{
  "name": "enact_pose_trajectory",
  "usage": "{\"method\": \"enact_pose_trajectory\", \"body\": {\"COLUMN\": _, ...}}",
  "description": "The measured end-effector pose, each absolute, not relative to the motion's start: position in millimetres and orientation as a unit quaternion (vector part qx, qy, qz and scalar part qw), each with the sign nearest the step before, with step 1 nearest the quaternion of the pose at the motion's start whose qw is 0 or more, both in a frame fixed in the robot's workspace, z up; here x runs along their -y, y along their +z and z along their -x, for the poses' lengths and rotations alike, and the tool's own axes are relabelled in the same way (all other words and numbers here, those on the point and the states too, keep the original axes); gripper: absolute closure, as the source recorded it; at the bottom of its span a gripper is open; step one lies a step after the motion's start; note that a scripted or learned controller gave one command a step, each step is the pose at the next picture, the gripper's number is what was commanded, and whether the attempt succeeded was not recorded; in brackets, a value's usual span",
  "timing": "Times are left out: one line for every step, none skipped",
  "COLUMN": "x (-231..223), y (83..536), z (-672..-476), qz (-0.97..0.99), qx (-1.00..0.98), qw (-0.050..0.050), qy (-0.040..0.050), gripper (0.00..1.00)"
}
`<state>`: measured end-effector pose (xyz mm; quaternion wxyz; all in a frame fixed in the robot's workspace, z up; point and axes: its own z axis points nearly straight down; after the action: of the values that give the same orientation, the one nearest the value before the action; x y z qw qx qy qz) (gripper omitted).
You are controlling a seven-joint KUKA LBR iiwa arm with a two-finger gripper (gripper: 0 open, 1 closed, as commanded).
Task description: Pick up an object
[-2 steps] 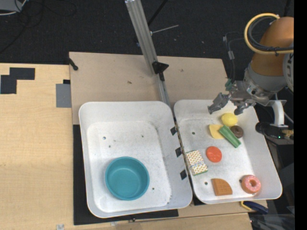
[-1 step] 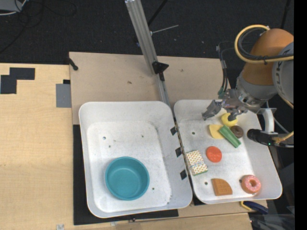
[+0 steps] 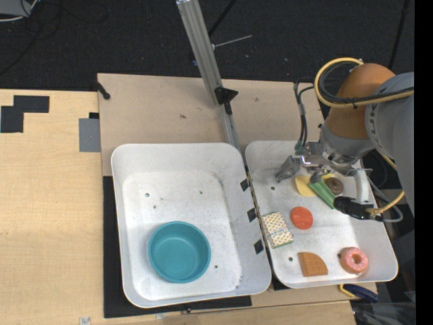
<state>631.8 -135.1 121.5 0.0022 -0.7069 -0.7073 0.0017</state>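
End effector (image 3: 312, 162): low over the far part of the right bin (image 3: 267, 156); I cannot tell its state or whether it has hold of anything, since the wrist hides that part.
Nearest things: a yellow piece (image 3: 304, 185) and a green piece (image 3: 323, 193) lie just beside it, touching each other, with a small brown ring (image 3: 333, 184) close by.
Other candidates: a red disc (image 3: 302, 217) in the middle, a checkered block (image 3: 277, 229) near the left wall, an orange wedge (image 3: 312, 264) and a pink doughnut (image 3: 353, 260) at the near edge.
Left bin (image 3: 128, 160): holds a teal bowl (image 3: 178, 251), well apart from the arm.
Risk, crowding: the yellow and green pieces touch, so a close here may catch both or push one aside.
Risk, shape: flat, low pieces could slip out on lifting.
Risk, cable: the yellow hose (image 3: 328, 70) looping by the wrist might snag.
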Motion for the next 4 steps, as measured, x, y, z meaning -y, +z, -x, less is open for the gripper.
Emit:
{"method": "enact_pose_trajectory", "body": {"x": 135, "y": 92, "z": -632.1, "qz": 0.707, "qx": 0.707, "qw": 0.000, "qy": 0.0002, "gripper": 0.00}}
{"method": "enact_pose_trajectory", "body": {"x": 136, "y": 103, "z": -632.9, "qz": 0.707, "qx": 0.707, "qw": -0.002, "qy": -0.0006, "gripper": 1.00}}
{"method": "enact_pose_trajectory", "body": {"x": 145, "y": 160, "z": -631.5, "qz": 0.707, "qx": 0.707, "qw": -0.002, "qy": -0.0012, "gripper": 1.00}}
{"method": "enact_pose_trajectory", "body": {"x": 147, "y": 202, "z": -632.5, "qz": 0.707, "qx": 0.707, "qw": -0.001, "qy": -0.0009, "gripper": 1.00}}
